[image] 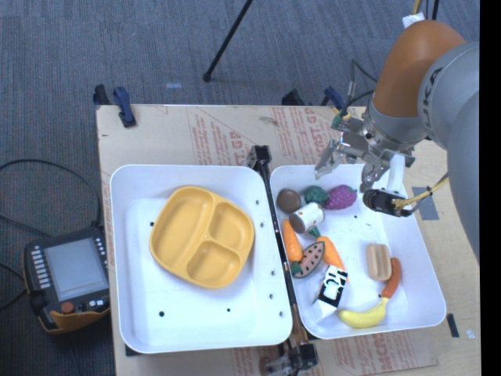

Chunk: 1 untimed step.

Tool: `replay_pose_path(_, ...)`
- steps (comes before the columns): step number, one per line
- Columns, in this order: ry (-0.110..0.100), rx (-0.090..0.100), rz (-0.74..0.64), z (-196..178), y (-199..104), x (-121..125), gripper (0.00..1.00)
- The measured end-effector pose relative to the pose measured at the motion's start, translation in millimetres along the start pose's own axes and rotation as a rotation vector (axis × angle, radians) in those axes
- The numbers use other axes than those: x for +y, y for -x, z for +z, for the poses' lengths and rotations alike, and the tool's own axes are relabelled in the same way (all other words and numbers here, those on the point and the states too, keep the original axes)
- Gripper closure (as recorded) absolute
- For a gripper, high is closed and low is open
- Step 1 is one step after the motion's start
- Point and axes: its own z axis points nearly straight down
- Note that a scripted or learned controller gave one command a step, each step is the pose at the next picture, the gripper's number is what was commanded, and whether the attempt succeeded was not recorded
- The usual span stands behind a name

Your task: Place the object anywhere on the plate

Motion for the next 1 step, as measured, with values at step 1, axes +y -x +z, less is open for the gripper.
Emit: replay_pose_path(1, 0.000, 0.000, 0.000, 0.0, 0.0, 0.0, 0.00)
